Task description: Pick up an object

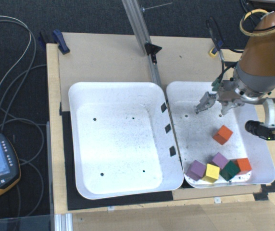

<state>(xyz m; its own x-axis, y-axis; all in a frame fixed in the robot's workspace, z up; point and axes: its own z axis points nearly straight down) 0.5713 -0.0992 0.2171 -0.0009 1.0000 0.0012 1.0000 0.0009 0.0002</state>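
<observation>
1. Camera view: two shallow white bins sit side by side on a light wooden surface [108, 57]. The left bin [80, 100] has only dark specks on its floor.
2. The right bin [190, 129] holds six blocks. An orange block [222, 134] lies alone near the middle, tilted on an edge.
3. Along the near rim sits a cluster: a purple block [196, 169], a yellow block [212, 173] touching it, a lighter purple block [219, 160] just behind, a green block [231, 169], and a second orange block [243, 165] at the right end.
4. The arm [262, 52] reaches in from the right. Its jaws [215, 105] hang over the far part of the right bin, spread apart, with nothing between them.
5. The jaws are well apart from the lone orange block, which lies nearer the camera.
</observation>
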